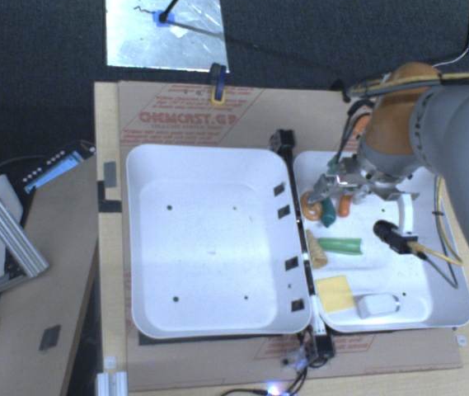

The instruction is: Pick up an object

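step: approach. The hand (333,186) hangs low over the upper left corner of the right bin (442,297); nothing is seen gripped, so the pick is judged not yet made.
hand state: cannot tell whether it is apart or together; the wrist hides the tips from this slant.
likely target: the cluster just beneath the hand, namely the orange piece (309,200), the teal piece (328,214) and the small red-orange piece (345,206). Which of the three is meant cannot be told.
cluster layout: the orange and teal pieces touch or nearly touch; the red-orange piece lies just beside the teal one.
next move calls for: a straight descent onto one piece only, and a closing line that does not catch its neighbour. The orange piece lies close to the bin's left wall, which leaves little room on that side.
risk (judged): closing on two pieces at once, or nudging them apart without a hold.
right bin, other contents: green stick (341,245) lying crosswise mid-bin; tan piece (317,254) just left of it, by the wall; yellow square (335,292) lower down; pale grey block (377,305) beside the yellow square, near the front wall.
left bin (209,150): the floor shows bare white with a few small dark dots.
bench (107,130): carries both bins side by side on a cardboard sheet (193,115) with red lettering.
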### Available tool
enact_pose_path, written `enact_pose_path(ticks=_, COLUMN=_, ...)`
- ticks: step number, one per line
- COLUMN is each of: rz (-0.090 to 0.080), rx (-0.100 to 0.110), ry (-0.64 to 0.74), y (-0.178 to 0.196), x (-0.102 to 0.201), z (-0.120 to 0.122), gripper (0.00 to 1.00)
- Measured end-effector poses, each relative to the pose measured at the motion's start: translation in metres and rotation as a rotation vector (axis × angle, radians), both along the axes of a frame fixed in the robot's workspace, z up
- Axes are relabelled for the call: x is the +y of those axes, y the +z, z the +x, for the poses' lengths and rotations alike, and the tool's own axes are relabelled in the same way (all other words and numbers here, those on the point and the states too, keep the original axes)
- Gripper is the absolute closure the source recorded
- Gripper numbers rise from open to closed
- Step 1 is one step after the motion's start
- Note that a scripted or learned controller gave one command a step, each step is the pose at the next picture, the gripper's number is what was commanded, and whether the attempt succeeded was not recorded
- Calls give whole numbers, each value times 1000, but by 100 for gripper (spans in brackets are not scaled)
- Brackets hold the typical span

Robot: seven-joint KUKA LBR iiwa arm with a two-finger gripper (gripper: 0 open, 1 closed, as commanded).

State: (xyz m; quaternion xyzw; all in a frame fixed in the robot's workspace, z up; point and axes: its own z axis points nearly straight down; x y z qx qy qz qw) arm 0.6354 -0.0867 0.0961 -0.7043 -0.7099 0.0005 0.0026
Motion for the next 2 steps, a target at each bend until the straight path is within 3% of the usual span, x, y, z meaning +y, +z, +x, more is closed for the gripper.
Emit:
enact_pose_path(ticks=1, rz=-3, rx=-9, ry=-3, y=17, x=-4, z=2, gripper=100)
enact_pose_path(ticks=2, rz=-3, rx=-9, ry=-3, y=16, x=-4, z=2, gripper=0)
